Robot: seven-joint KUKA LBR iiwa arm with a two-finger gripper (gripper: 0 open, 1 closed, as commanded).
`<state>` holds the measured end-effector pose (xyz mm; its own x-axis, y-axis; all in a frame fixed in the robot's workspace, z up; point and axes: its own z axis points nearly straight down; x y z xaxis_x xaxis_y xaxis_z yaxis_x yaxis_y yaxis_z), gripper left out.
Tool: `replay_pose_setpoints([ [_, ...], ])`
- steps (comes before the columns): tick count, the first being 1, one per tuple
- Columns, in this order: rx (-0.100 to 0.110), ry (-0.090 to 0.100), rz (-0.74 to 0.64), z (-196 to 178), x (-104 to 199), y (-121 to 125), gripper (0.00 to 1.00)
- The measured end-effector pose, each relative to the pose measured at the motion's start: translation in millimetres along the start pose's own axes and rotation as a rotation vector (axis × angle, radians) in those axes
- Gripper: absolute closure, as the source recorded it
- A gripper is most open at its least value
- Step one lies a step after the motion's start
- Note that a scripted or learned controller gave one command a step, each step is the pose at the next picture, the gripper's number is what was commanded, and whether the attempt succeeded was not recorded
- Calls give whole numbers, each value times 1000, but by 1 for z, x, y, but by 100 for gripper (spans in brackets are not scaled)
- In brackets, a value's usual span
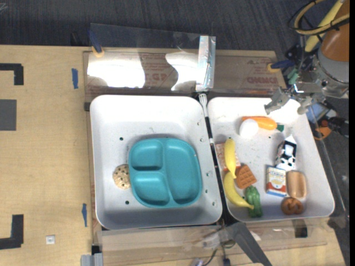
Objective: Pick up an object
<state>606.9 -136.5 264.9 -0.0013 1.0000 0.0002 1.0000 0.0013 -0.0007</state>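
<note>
While the arm is hanging over the right bin's (324, 195) far right corner, the gripper (288, 100) is hovering just beyond the carrot (265, 124); its grip cannot be told. The carrot is lying crosswise, touching a white egg (249, 128).

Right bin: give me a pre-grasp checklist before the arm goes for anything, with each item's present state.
1. Objects in right bin: ok; carrot, milk carton, two bananas.
2. Gripper over that bin: ok, above its far rim.
3. Gripper free of load: cannot tell.
4. Carrot free-standing: not ok; it touches the white egg.
5. Lower items spaced: not ok; hot dog beside the carton.
6. Finger opening: cannot tell.
</note>
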Motion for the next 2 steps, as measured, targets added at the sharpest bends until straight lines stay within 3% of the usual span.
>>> replay_pose_setpoints([
  [1,10,3,-132,124,-17,32,0],
  [2,-2,0,-154,178,-18,31,0],
])
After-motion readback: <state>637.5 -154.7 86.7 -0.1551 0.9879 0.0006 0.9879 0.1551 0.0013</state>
